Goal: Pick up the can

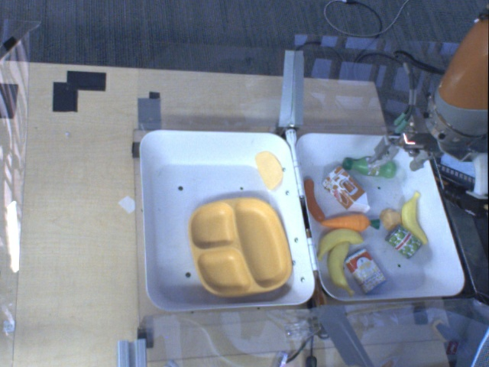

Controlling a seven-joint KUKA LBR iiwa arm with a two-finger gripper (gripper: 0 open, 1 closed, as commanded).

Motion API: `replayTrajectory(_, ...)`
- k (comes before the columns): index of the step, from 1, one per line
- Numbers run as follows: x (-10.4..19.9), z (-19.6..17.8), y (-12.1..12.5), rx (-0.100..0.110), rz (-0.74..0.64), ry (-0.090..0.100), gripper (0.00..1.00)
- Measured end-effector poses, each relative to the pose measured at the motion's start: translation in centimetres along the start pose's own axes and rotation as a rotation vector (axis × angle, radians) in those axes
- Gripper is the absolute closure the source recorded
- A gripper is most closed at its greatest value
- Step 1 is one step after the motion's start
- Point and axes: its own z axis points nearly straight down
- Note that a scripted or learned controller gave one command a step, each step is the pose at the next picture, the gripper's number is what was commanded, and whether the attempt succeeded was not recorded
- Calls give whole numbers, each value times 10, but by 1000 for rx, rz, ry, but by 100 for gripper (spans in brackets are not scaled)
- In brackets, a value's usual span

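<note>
A small can (404, 241) with a green label lies in the right bin (451, 277), close to its right wall and just below a yellow banana (413, 214). My gripper (399, 157) hangs over the bin's far right corner, well above and apart from the can. Its two fingers (380, 154) stand spread and open, with nothing between them. The left finger is right beside a green bottle (370, 167) lying at the back of the bin.
The right bin also holds a red-and-white carton (342, 187), a sausage (309, 199), a carrot (348, 222), two bananas (337, 252), a small brown lump (390, 218) and a red-and-blue box (364, 271). The left bin (164, 205) holds a yellow divided tray (238, 245) and a yellow disc (268, 168).
</note>
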Motion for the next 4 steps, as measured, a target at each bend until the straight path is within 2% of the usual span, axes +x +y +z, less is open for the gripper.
replayTrajectory(1,-72,126,-19,1,7,0,0)
replayTrajectory(2,-62,152,-106,-8,2,-2,0)
replayTrajectory(3,-38,152,-88,-12,-180,-6,0)
replayTrajectory(4,-69,152,-104,-12,-424,-6,0)
